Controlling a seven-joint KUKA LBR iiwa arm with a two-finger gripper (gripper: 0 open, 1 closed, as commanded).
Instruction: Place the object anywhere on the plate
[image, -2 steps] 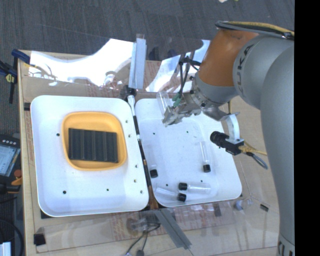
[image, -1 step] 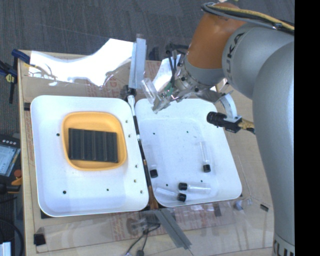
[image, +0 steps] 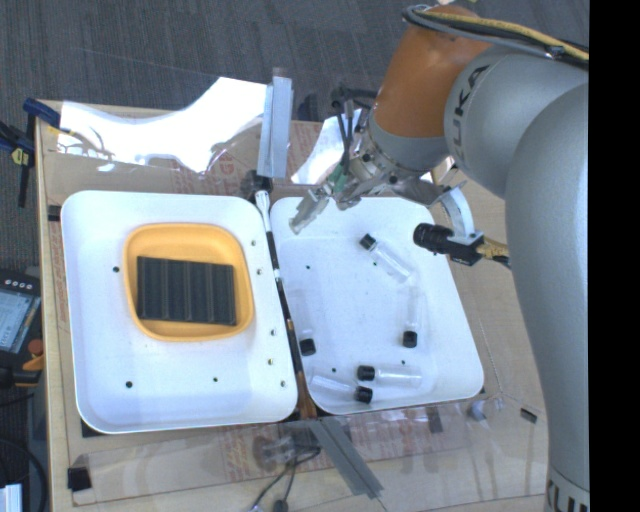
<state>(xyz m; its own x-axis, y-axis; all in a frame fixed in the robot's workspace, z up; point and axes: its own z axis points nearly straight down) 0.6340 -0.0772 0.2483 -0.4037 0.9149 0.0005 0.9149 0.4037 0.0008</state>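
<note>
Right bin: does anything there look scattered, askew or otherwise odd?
The clear tubes with black caps lie loose at mixed angles in the right bin: one near the middle, others bunched at the front edge. The yellow plate in the left bin carries a dark ridged insert.

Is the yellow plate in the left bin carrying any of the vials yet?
No. The yellow plate bears just a dark ribbed insert; the clear vials lie in the right bin.
</note>
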